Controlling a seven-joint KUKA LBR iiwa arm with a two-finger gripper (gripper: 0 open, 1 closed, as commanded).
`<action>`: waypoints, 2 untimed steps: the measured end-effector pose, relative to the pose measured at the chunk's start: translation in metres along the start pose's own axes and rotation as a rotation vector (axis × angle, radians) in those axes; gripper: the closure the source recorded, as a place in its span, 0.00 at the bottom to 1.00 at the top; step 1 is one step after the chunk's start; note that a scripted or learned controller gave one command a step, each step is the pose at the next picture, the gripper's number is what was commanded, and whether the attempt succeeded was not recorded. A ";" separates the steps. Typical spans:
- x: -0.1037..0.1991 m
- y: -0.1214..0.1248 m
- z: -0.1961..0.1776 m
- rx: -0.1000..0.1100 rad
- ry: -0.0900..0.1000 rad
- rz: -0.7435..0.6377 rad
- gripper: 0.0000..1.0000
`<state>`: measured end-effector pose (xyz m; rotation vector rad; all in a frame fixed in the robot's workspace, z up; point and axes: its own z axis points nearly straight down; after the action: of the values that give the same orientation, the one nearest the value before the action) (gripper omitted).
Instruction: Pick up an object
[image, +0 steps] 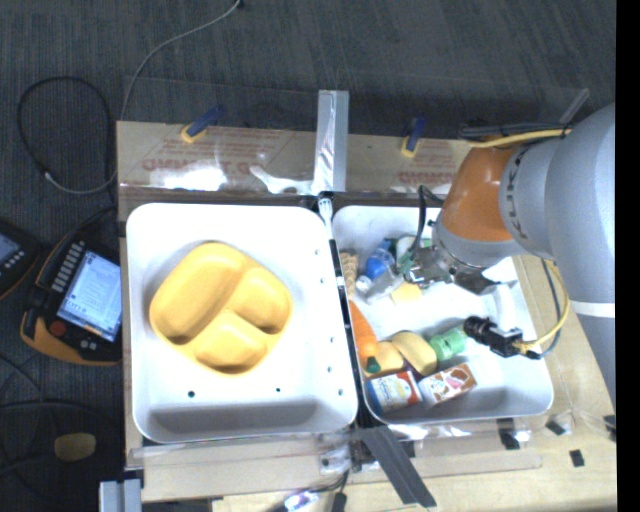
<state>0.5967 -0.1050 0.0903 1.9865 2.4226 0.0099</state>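
1. Camera view: two white bins side by side; left bin (160, 405) has one big yellow lumpy item (220, 305) in its middle, three rounded lobes, widest axis running upper-left to lower-right.
2. Right bin (530, 385) holds the clutter: orange carrot-like piece (362, 335) along the left wall, long axis near vertical, tip toward the top.
3. Yellow oblong piece (412, 349) next to a green piece (449, 343) in mid-bin, together lying roughly left-right, slightly tilted up to the right.
4. Two small red-labelled packs (420, 386) near the front wall, side by side, long axes roughly left-right.
5. Blue item (379, 266) and a pale yellow flat piece (405, 293) toward the back, just beside the gripper.
6. Arm (560, 200) enters from the right, orange band above the wrist; gripper (425, 265) is low over the back part of the right bin, among the items.
7. Tool state: can't tell, tips lost in the clutter.
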 end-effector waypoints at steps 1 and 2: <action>-0.025 0.030 -0.009 0.036 0.006 0.066 0.00; -0.062 0.034 0.001 0.017 -0.008 0.025 0.00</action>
<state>0.6418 -0.1591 0.0894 2.0202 2.4006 -0.0178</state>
